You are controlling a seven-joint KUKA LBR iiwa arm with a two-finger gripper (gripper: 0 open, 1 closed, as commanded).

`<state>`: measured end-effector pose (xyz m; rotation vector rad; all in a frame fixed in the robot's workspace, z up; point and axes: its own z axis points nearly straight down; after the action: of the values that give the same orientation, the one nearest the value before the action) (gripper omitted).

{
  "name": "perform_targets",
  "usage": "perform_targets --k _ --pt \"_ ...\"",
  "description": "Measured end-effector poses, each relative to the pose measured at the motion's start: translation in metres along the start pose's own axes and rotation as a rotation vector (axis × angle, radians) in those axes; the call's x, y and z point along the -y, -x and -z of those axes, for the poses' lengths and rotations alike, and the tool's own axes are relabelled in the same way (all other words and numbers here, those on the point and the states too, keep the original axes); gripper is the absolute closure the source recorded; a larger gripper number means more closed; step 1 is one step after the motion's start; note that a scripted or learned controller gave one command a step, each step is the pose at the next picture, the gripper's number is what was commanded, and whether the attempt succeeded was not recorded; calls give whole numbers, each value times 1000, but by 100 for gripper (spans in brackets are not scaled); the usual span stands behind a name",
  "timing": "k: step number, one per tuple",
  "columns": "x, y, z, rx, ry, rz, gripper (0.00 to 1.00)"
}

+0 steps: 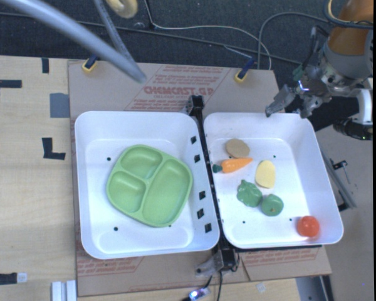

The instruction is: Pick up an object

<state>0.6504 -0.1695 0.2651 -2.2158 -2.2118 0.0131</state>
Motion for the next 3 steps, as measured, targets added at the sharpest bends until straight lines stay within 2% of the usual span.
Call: perform_targets --k 1,3 --pt "-2 0 8 2 13 3 0" --pt "7 10 -96 2 8 3 0"
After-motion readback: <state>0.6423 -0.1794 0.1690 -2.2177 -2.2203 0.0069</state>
